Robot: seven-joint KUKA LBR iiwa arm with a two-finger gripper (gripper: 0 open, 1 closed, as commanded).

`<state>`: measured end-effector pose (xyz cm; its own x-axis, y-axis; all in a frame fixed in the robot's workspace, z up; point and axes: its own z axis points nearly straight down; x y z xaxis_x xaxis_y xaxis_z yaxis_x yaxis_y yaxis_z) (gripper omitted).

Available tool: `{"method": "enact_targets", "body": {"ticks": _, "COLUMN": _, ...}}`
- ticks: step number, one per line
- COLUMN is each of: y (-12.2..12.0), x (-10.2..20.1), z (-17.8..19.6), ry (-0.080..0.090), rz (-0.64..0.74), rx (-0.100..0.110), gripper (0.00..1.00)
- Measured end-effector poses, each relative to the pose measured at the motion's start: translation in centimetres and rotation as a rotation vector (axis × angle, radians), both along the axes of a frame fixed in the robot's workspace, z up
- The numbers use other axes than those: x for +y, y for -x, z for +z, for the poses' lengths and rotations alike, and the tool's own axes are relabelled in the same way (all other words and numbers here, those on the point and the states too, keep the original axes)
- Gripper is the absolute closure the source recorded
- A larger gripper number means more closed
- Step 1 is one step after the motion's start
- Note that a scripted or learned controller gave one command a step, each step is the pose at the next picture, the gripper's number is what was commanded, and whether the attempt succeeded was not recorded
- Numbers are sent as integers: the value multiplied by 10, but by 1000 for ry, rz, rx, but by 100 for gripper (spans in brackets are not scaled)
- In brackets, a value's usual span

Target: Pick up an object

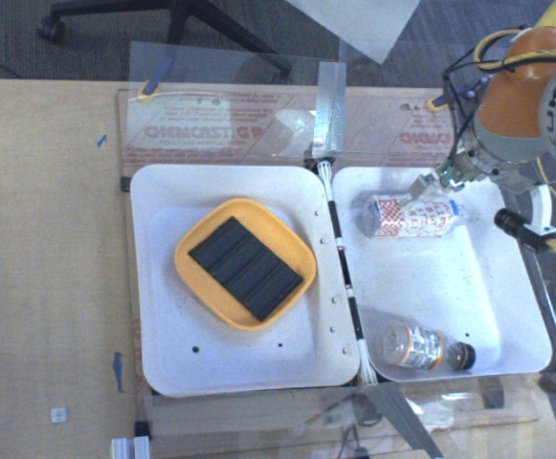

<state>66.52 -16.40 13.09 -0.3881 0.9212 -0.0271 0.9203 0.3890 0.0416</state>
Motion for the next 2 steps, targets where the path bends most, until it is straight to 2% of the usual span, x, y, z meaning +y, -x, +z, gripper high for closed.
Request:
{"method": "enact_targets", "body": {"ticks": 1, "y": 0, "x": 14, "z": -1, "ry": -4, "rz": 15, "rx": -5, "gripper": 0}}
{"method": "enact_targets", "body": {"ticks": 2, "y": 4, "x": 7, "z": -2, "ry": 2, "rz": 11, "rx": -8, "gripper": 0}}
